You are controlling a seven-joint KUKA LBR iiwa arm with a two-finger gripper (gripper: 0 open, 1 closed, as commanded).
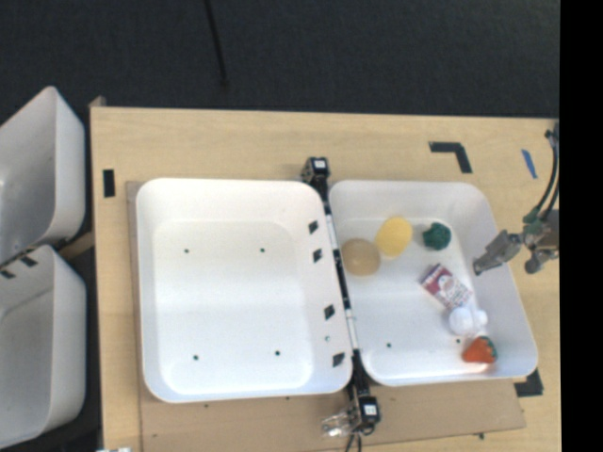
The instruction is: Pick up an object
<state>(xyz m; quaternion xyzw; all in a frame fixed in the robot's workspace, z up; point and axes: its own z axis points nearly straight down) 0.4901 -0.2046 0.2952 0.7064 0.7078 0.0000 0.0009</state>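
The right bin (pixel 405 370) holds several small objects. A tan ball (pixel 360 256) lies by the divider, with a yellow ball (pixel 395 235) next to it and a dark green piece (pixel 435 236) further right. A pink and white packet (pixel 443 284) sits in the middle. Below it are a white lump (pixel 465 321) and a red-orange piece (pixel 479 350) near the front right corner. My gripper (pixel 512 256) hangs over the bin's right rim at the view's right edge. It is open, its two grey fingers spread, with nothing between them. It is right of the packet and touches no object.
The left bin (pixel 226 384) lies beside the right one, joined along a black-clipped divider (pixel 334 281). Both rest on a tan bench (pixel 226 144). White containers (pixel 33 186) stand off the bench at the far left. A thin cable (pixel 551 172) hangs above the gripper.
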